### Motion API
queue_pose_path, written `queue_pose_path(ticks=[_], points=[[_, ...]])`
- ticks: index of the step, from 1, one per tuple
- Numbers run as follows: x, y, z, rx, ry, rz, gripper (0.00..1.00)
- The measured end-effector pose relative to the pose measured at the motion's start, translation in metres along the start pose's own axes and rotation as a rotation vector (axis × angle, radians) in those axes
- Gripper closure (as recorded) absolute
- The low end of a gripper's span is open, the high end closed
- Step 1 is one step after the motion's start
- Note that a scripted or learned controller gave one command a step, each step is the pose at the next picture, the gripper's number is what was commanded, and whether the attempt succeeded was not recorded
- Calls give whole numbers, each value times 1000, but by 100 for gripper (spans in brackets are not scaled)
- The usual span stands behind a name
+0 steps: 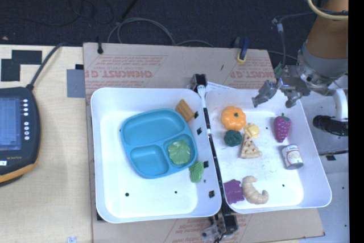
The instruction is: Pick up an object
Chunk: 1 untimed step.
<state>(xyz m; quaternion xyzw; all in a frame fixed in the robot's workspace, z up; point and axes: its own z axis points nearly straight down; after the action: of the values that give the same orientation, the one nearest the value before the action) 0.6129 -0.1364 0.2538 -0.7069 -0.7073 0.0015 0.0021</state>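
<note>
A: Where's the grey two-finger gripper point(278, 95)?

B: Over the right white bin's point(318, 193) upper edge, its fingers spread and holding nothing.

A: Nearest target?

B: The purple plastic grape bunch point(281, 127), just below it in the picture, long axis running up-down. A small tin can point(292, 156) sits beyond; bare floor surrounds the grapes.

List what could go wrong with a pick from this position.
1. The gripper hangs open over the right bin's bare upper corner, with nothing between its fingers; closing here would likely grab air.
2. The pumpkin, green ball, pizza slice and yellow piece lie packed together, so a finger may shove a neighbour instead of gripping.
3. The grapes look nearest, but their rounded shape might slip out.
</note>
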Motion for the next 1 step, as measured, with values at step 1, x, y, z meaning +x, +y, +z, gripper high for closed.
queue_pose_path(ticks=[1], points=[[54, 1, 162, 4, -1, -4, 0]])
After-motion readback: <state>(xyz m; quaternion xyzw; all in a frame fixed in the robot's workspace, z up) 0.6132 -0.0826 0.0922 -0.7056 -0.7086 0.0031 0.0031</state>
